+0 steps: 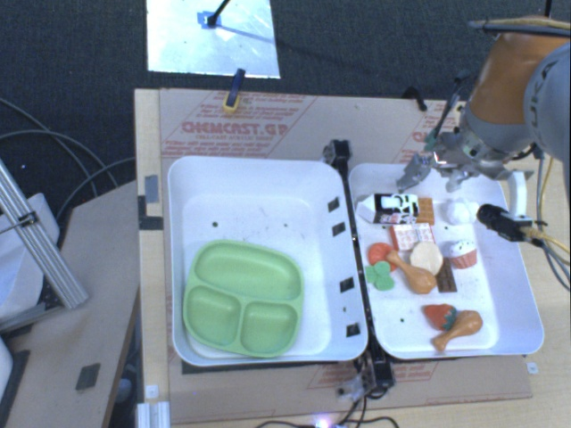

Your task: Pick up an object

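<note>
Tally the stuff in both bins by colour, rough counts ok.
Green: 2, moulded three-compartment plastic tray in the left bin, small leafy toy in the right bin
Orange or tan: 3, two toy drumsticks, small orange piece
Red: 2, strawberry-like toy, checked packet
White or cream: 3, round slice, cupcake, egg-like ball
Brown: 1, bar
Black-and-white: 1, carton
Total: 12

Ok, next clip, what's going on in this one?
A grey arm with an orange band reaches in from the right, its gripper open above the far end of the right bin, which holds a heap of toy food: a drumstick, a cupcake, a black-and-white item. Nothing sits between its fingers. The left bin holds a green divided tray.
</note>
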You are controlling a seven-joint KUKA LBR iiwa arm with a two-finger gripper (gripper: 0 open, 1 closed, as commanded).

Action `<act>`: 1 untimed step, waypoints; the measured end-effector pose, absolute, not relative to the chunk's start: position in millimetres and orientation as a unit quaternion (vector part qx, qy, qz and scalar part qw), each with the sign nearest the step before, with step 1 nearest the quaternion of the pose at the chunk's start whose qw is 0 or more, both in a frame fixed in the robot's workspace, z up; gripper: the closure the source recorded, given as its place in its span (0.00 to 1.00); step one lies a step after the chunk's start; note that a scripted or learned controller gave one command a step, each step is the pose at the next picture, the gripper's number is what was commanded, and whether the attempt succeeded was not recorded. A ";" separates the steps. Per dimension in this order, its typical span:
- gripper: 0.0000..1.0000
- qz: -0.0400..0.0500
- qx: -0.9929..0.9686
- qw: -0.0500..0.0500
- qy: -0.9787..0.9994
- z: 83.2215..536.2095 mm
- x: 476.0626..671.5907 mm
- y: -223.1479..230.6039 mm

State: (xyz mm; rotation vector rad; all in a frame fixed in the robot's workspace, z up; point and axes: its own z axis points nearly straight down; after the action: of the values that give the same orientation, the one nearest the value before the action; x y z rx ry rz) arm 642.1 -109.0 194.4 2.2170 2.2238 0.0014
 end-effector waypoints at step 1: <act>0.00 -0.003 0.711 -0.001 0.703 171.3 543.9 -214.7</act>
State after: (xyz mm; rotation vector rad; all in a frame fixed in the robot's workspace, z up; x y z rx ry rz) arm 543.9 -214.7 171.3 2.2353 2.2094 -0.0094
